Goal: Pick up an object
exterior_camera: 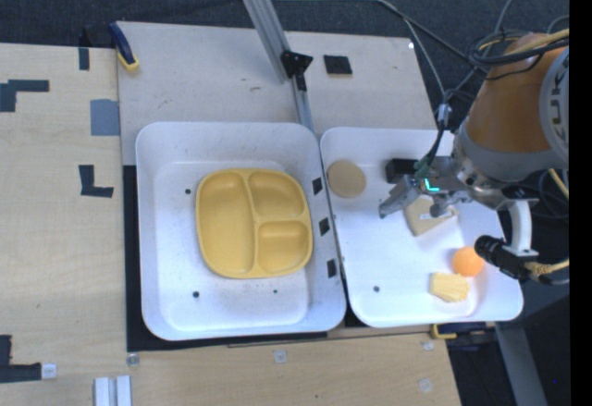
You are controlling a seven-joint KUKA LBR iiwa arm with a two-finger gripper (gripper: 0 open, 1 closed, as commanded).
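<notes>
Gripper (418, 201) is hovering in right bin (388, 293), finger spread indiscernible, tan block (431, 221) lying at its 5 o'clock.

Wooden bench (55, 238) — two white bins, left bin (157, 210), right bin (388, 293), side by side

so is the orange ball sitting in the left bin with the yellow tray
No, the small orange ball lies in the right white bin, while the yellow divided plastic tray sits in the left white bin.

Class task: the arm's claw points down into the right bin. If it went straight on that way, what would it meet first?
Probably the pale tan block lying right beneath the claw, then the right bin floor; depth from this slanted view is uncertain.
</notes>
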